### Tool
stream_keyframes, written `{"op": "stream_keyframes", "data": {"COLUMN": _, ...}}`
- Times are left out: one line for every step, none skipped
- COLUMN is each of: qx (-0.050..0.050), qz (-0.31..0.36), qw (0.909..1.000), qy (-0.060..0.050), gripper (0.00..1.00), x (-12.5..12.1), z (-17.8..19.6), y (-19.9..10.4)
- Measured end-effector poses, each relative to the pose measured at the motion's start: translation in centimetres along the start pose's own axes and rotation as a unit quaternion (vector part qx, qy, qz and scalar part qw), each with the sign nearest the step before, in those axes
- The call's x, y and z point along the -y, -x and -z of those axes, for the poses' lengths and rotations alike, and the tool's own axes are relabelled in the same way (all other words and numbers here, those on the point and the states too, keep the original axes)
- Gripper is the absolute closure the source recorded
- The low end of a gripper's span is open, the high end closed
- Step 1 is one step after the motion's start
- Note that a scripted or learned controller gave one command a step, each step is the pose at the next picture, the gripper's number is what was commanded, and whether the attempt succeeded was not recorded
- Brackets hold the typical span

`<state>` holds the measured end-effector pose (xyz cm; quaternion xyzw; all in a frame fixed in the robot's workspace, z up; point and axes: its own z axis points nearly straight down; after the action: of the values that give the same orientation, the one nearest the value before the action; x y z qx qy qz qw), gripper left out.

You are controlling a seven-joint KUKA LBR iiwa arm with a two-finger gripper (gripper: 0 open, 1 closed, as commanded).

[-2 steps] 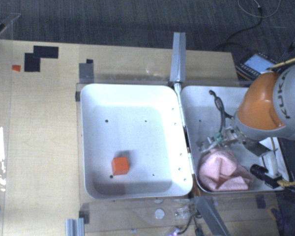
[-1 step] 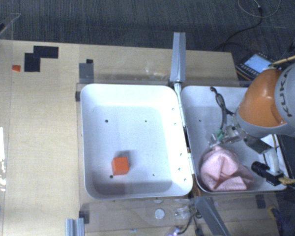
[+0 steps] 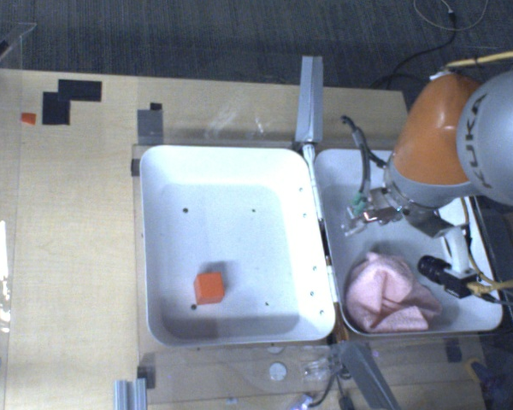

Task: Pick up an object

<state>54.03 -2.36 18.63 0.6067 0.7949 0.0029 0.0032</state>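
Note:
A small orange block (image 3: pixel 209 288) lies in the left white bin (image 3: pixel 162 229), toward its front left. A crumpled pink cloth (image 3: pixel 386 294) fills the front of the right white bin (image 3: pixel 333 178). My gripper (image 3: pixel 365 212) hangs over the right bin, just behind the pink cloth and close to the wall shared by the two bins. Nothing shows between its tips. The grey arm with its orange band (image 3: pixel 436 135) covers the back right part of that bin.
A grey metal post (image 3: pixel 310 101) stands behind the seam between the bins. On the wooden bench at the far left lie black flat shapes (image 3: pixel 68 98) and a tiny orange square (image 3: pixel 27 119). Cables run behind the right bin.

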Motion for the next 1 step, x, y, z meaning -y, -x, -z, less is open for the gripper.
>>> {"op": "stream_keyframes", "data": {"qx": 0.000, "qz": 0.000, "qw": 1.0000, "qy": 0.000, "gripper": 0.00, "x": 0.01, "z": -0.01, "y": 0.01}}
